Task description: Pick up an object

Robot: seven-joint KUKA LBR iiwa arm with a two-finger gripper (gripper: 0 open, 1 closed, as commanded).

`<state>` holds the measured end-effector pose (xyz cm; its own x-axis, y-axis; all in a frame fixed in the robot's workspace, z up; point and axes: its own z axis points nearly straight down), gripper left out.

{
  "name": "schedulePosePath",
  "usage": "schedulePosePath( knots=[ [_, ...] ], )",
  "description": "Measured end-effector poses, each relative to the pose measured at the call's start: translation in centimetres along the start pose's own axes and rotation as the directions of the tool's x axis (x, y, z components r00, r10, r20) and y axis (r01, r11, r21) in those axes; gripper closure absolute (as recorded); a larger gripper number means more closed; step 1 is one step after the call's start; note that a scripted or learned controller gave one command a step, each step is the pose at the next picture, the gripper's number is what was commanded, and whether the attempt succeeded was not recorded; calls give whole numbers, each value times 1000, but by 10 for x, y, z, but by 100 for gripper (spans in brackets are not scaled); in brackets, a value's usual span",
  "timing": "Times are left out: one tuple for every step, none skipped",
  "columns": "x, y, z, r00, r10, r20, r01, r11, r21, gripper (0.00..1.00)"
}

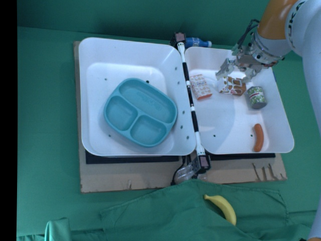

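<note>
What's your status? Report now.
Gripper low in right bin, astride patterned box. Not lifted. Green can close beside; sausage apart.

— What colour are the bins?
— Both white. The left bin (pixel 95 54) and the right bin (pixel 281 139) look the same. A white rod with black bands (pixel 191 102) runs between them.
— And the plate?
— The plate (pixel 140 112) is blue-green.
— What about the small things?
— The sausage (pixel 258 137) is orange-red. The can (pixel 257 97) is green with a pale top. The box (pixel 233 85) is white with brown and orange squares. The card (pixel 200 87) is pale with red marks. The bottle (pixel 197 42) is blue.
— And the banana?
— The banana (pixel 221 208) is yellow, on green cloth (pixel 150 220).
— The arm?
— The arm (pixel 308 19) is grey with an orange band. The pincer (pixel 236 74) is silver-grey.
— The desk?
— The desk (pixel 45 109) is green, with brown cardboard (pixel 90 182).
</note>
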<state>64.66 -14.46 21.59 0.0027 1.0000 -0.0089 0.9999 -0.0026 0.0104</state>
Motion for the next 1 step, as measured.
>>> schedulePosePath(
  knots=[
    [-1,3,-1,1000,0,1,0,1000,-14,0]
  ],
)
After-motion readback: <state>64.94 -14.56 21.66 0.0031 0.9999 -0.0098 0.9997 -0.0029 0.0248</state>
